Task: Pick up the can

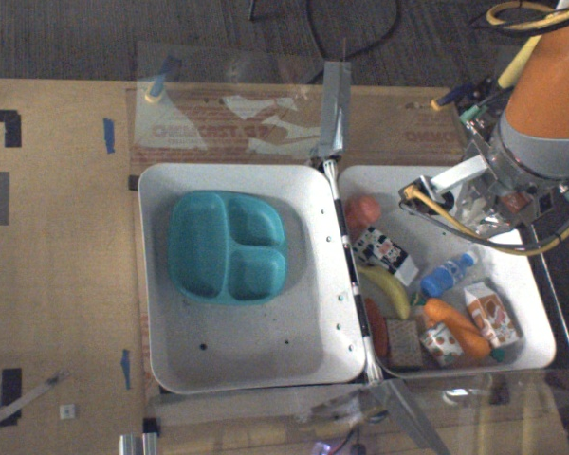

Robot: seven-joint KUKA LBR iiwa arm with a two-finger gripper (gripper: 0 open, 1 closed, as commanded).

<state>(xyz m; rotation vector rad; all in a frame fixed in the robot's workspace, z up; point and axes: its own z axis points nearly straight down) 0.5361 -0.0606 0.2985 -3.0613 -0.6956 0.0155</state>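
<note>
Overhead, the arm [547, 93] is hanging above the right bin [541, 344]. Its gripper [476, 200] is hovering near the back; I cannot tell if it is open. Apparently the red can [374, 317] is lying by the banana [387, 290], well apart, with the whole pickup remaining.
</note>
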